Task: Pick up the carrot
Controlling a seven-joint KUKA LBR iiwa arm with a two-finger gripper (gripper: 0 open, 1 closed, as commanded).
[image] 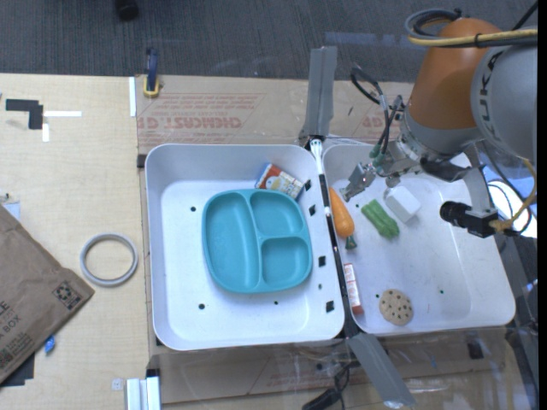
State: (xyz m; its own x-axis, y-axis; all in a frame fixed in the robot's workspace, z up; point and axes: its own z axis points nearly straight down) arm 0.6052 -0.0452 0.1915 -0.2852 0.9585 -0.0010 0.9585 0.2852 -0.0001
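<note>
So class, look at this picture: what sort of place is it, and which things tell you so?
Probably a robotics lab test bench. A grey and orange arm reaches over two white bins holding toy items, a carrot and a teal divided plate, with tape marks on the bench.

Two white bins (162,254). One teal divided plate (256,239). One carrot (342,214). One green vegetable piece (379,218). One white block (402,204). One round cookie (396,307). One small printed packet (280,180). One tape ring (108,258). One cardboard box (30,301).
</note>
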